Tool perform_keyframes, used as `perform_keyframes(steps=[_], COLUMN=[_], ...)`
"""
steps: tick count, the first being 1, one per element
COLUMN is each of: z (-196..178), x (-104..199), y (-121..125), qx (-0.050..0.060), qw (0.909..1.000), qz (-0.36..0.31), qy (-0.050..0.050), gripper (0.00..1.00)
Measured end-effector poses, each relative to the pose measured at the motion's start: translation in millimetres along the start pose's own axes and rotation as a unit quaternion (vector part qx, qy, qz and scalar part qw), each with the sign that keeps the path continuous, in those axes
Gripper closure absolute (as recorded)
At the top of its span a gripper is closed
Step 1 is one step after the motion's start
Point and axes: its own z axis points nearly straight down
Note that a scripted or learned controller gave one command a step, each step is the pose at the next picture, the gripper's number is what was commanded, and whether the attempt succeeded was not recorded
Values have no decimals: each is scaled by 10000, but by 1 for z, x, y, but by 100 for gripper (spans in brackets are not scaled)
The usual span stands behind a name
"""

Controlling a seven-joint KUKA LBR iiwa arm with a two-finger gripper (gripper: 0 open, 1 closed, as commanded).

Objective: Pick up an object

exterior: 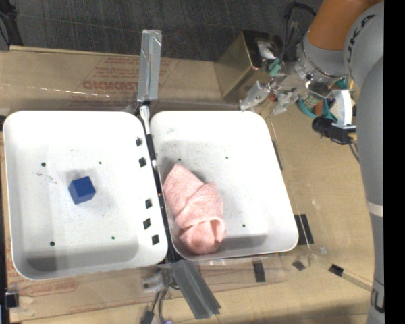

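Note:
A small blue cube [82,189] sits in the left bin [27,133], left of its middle. A rolled pink cloth [194,209] lies in the right bin [256,147], against its left wall and reaching toward the near edge. My gripper [264,98] hangs above the far right corner of the right bin, well away from both objects. Its two pale fingers [252,97] are spread apart with nothing between them.
The two white bins stand side by side on a cardboard-covered bench [67,73]. A grey metal bar [148,66] rises behind the divide between the bins. A tan box [239,63] stands behind the right bin, close to the gripper. The grey arm [364,79] fills the right side.

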Motion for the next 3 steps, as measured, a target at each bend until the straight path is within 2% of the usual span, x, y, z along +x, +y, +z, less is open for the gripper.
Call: perform_keyframes(steps=[1, 2, 3], z=[182, 189, 189], x=[-3, 53, 96], y=[-60, -80, -76], qx=[-6, -2, 5], qw=[9955, 9834, 9736], qz=[-946, -1817, -2284], qy=[3, 5, 9], gripper=[0, 0, 0])
